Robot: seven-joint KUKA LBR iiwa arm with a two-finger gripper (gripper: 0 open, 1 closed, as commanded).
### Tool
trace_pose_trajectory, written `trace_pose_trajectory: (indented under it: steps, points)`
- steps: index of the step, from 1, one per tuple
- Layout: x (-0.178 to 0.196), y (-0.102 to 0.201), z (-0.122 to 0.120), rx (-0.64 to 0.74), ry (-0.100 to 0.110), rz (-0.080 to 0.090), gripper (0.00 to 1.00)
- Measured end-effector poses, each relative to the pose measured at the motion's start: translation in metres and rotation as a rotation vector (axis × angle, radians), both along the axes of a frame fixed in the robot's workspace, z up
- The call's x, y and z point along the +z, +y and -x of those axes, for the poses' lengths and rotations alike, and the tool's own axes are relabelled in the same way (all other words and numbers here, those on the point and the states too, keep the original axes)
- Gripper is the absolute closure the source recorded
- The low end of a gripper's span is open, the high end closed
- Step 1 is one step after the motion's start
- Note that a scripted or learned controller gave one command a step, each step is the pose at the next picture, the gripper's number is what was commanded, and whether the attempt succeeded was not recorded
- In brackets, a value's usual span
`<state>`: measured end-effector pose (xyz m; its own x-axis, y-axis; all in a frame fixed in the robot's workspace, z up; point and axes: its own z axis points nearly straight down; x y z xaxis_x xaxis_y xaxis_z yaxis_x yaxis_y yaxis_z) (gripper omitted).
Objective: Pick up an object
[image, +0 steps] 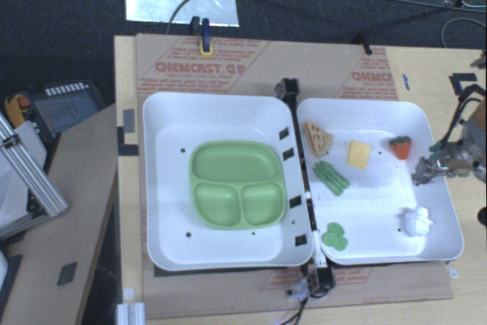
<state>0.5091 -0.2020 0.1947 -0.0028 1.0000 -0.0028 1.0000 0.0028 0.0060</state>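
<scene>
Grey gripper (pixel 423 173) beside strawberry (pixel 400 146)

My pincer (pixel 423 172) hangs over the right rim of the right bin (pixel 380 112), and the floor just beneath me lies bare. Near that rim, the strawberry (pixel 400 146) sits toward the far side and the white lump (pixel 416 221) toward the near corner, leaving a lane between them. Further in stand the yellow block (pixel 359 154), the green beans (pixel 331 176) and the waffle wedge (pixel 319 138). The broccoli (pixel 334 237) crowds the near-left corner.
</scene>
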Motion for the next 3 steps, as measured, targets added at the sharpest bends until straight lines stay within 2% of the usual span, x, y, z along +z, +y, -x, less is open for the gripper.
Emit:
trace_pose_trajectory:
  steps: [1,3]
  points:
    - [0.012,0.000,-0.001,0.001,0.002,-0.001,1.00]
    - [0.000,0.101,-0.023,0.007,0.004,-0.005,1.00]
